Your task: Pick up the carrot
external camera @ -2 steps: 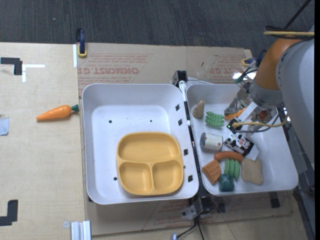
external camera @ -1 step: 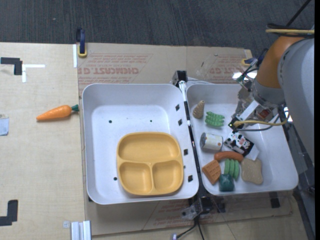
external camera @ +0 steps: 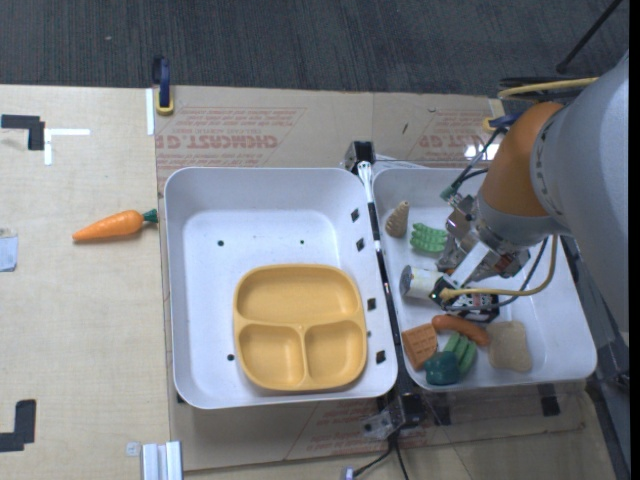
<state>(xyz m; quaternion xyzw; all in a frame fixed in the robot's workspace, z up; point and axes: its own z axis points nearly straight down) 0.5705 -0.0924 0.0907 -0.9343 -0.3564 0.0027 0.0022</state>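
Camera view, counted:

- 1 carrot point(external camera: 110, 226): orange, green stub end. Lying flat on the bare bench point(external camera: 70, 348), outside both bins, just left of the left bin point(external camera: 260, 223) near its far corner (stub end toward the bin wall, close, contact not clear).
- 2 white bins side by side on a cardboard sheet point(external camera: 260, 138).
- Left bin: 1 yellow plate point(external camera: 300, 326), 3 compartments, sitting toward the near right part of the bin.
- Right bin point(external camera: 555, 343): 8 small things.
  - 1 beige cone-shaped piece point(external camera: 398, 218), far left.
  - 1 light green piece point(external camera: 430, 238), just beside the cone.
  - 1 white cylinder point(external camera: 418, 285), on its side by the left wall.
  - 1 orange-red sausage-shaped piece point(external camera: 462, 328).
  - 1 orange square piece point(external camera: 420, 345), near left.
  - 1 green piece point(external camera: 463, 351), just under the sausage shape.
  - 1 dark teal round piece point(external camera: 443, 369), touching the green one.
  - 1 pale beige lump point(external camera: 510, 346), near right.
- 1 pincer point(external camera: 465, 268): low over the middle of the right bin, just right of the white cylinder. Well apart from the carrot, whole left bin between. Open or closed: cannot tell.
- 1 blue-and-yellow clamp point(external camera: 161, 86) at the bench's far edge.
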